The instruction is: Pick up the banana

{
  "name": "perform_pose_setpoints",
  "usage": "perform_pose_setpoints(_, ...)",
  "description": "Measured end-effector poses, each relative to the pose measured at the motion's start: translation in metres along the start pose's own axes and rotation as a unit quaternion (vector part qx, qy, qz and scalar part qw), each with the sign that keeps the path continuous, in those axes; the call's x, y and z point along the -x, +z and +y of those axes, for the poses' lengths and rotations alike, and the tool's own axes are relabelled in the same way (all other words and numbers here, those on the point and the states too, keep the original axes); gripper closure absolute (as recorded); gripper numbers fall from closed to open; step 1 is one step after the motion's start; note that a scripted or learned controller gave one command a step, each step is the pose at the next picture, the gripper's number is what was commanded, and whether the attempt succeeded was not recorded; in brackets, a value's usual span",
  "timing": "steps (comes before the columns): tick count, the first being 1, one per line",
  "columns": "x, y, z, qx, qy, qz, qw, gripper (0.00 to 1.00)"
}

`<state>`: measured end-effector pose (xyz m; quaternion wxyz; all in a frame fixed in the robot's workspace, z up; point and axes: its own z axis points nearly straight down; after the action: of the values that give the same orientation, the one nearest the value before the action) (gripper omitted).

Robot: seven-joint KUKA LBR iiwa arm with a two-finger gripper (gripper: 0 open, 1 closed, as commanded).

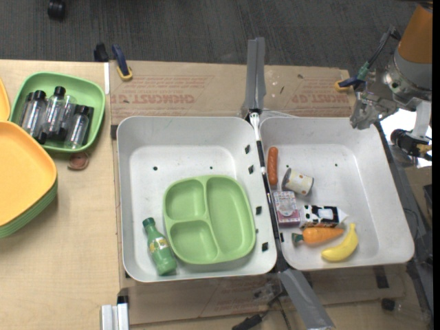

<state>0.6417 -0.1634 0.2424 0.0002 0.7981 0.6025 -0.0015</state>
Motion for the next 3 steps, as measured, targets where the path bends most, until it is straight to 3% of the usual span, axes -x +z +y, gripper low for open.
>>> perform_pose_setpoints(1, 0.007, -0.048, 0.015, 0.000, 0.005, 0.000, 1.0000, 1.00)
perform_pose_setpoints(2, 0.018, -0.069, 0.023, 0.000, 0.005, 0.000, 1.0000, 1.00)
perform_pose_setpoints(3, 0.039, 0.008, 0.029, -0.002, 0.212, 0.000, 0.9772, 1.00)
